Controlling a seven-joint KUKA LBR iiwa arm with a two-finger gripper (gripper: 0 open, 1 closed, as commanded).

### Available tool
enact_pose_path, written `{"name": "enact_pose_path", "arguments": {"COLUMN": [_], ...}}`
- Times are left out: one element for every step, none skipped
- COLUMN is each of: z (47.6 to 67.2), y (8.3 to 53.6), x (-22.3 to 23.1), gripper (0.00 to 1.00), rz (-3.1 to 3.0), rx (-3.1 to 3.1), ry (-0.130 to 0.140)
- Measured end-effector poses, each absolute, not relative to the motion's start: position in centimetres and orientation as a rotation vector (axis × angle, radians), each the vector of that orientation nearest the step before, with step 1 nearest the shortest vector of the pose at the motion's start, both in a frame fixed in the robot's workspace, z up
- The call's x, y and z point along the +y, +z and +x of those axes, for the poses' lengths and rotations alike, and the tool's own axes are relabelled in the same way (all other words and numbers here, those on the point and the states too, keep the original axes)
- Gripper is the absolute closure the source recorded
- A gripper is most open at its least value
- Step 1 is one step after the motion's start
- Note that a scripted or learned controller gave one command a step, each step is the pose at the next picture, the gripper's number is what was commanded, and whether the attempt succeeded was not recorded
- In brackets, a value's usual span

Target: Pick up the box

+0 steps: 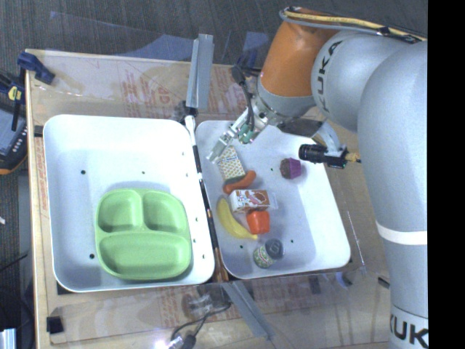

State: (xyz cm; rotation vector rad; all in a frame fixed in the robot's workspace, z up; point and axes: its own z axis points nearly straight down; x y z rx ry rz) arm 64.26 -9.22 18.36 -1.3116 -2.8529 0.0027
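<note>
Pincer: I see my pincer (231, 138) at the far-left corner of the right bin (330, 217), tips low near the bin floor. Its fingers stand apart and I see nothing between them, so I read it as released.

Arm: my grey arm (370, 64) with its orange band (294, 53) reaches in from the right of the view and hangs over the far edge of the right bin, up and right of the pincer.

Box: the box (252, 199), small with a brown and white print, lies flat in the right bin, nearer to the camera than the pincer and a little to its right, well apart from the fingertips.

Patterned packet: a small checked packet (231, 166) lies just below the pincer, close to the tips; from this angle I can't be sure whether they touch it.

Sausage: a reddish sausage shape (240, 182) lies between the packet and the box.

Banana: a banana (231, 221) lies against the left wall of the right bin, just beside the box on the side away from the pincer.

Orange piece: an orange-red item (259, 222) sits touching the box's near edge.

Small can: a round can (266, 253) lies farthest from the pincer in that row.

Purple item: a purple thing (290, 168) sits to the pincer's right, apart from the rest.

Left bin: the left bin (73, 151) lies across the divider from the pincer and holds a green divided plate (143, 233).

Counter: both bins rest on the wooden counter (109, 75).
</note>
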Motion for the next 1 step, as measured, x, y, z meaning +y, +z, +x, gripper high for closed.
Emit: {"name": "enact_pose_path", "arguments": {"z": [63.99], "y": [9.63], "x": [-12.00], "gripper": [0.00], "rz": [-1.401], "rx": [-2.820], "ry": [-0.002]}}
